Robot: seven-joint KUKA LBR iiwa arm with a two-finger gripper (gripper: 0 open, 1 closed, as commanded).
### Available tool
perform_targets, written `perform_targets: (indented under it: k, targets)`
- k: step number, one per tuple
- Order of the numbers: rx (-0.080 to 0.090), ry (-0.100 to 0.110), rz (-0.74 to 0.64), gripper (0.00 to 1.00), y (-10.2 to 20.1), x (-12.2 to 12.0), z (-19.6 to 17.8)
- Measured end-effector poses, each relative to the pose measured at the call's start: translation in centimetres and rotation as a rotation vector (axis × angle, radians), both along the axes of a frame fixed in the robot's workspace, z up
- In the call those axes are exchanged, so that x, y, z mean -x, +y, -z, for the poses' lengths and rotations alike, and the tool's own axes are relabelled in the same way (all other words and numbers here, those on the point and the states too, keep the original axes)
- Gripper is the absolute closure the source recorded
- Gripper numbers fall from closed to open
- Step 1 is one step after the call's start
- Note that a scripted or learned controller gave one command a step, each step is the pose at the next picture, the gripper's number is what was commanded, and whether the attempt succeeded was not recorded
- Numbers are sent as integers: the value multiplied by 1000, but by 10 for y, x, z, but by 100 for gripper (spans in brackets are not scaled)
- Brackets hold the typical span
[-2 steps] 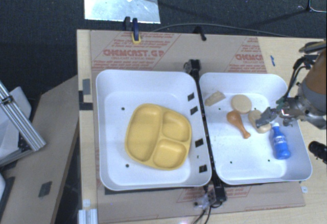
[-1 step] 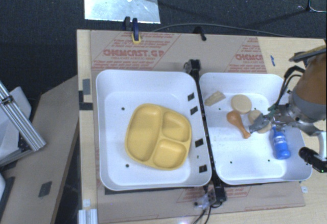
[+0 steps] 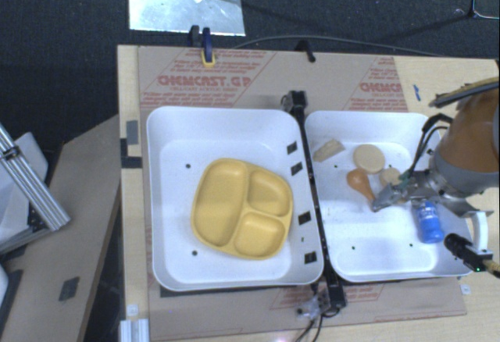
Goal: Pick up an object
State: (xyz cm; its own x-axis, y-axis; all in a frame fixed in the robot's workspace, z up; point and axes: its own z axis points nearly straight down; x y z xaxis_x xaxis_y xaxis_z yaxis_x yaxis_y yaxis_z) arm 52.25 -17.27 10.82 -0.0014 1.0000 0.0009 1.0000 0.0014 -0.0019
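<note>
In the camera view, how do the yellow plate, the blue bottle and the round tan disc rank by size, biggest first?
1. Yellow plate, by far the largest.
2. Blue bottle and round tan disc look about alike, so I won't rank them.

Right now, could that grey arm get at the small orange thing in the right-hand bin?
Probably yes. The gripper sits low in the right bin, right beside the orange piece, with nothing lying between them. The blue bottle lies off to the other side.
</note>
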Motion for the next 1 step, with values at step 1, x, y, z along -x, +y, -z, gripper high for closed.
perform_targets:
  k: [1]
  targets:
    - [3,-6,-1,100,-1,-2,-13]
